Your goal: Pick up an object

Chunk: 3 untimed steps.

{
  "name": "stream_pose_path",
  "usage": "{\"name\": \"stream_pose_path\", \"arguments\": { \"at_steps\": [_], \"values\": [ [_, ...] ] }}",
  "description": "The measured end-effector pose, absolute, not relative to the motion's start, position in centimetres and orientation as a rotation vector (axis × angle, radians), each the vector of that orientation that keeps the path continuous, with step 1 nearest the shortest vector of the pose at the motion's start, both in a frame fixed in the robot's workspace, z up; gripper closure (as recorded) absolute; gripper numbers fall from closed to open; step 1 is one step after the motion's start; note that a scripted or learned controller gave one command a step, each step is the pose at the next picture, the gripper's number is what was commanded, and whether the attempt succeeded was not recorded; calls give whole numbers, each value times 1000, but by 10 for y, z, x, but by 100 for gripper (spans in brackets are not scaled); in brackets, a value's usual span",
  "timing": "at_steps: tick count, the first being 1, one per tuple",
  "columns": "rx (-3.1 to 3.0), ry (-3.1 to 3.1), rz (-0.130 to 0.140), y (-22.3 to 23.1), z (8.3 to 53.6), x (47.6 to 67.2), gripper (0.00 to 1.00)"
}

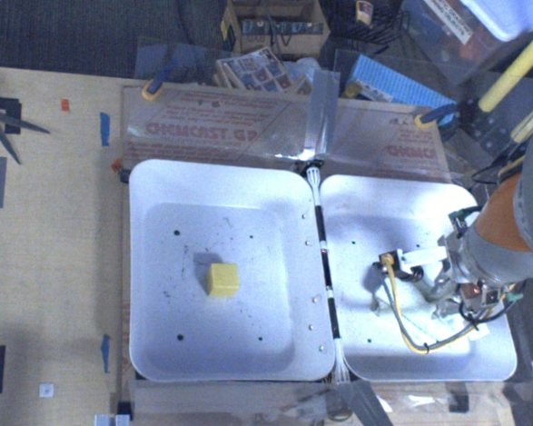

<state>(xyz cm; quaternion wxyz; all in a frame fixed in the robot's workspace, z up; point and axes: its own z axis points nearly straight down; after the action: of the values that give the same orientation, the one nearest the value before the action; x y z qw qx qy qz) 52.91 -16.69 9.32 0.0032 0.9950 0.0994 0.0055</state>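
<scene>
A small yellow block (224,279) lies on the floor of the left bin (158,200), a little left of its middle. My gripper (447,293) hangs low over the right bin (376,206), near that bin's right side. It is far to the right of the block, across the divider between the bins. I see nothing under or beside the gripper in the right bin.
The grey arm with its orange band (502,229) comes in over the right bin's right rim. A clear plastic sheet (254,129) lies behind both bins. Bare wooden bench (35,264) spreads to the left.
</scene>
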Motion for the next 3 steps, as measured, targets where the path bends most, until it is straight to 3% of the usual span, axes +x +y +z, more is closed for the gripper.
{"name": "stream_pose_path", "arguments": {
  "at_steps": [1,2,3],
  "values": [
    [3121,307,29,-116,94,484,100],
    [3126,322,-2,-130,108,567,100],
    [3071,702,17,-214,92,553,100]
  ]
}}
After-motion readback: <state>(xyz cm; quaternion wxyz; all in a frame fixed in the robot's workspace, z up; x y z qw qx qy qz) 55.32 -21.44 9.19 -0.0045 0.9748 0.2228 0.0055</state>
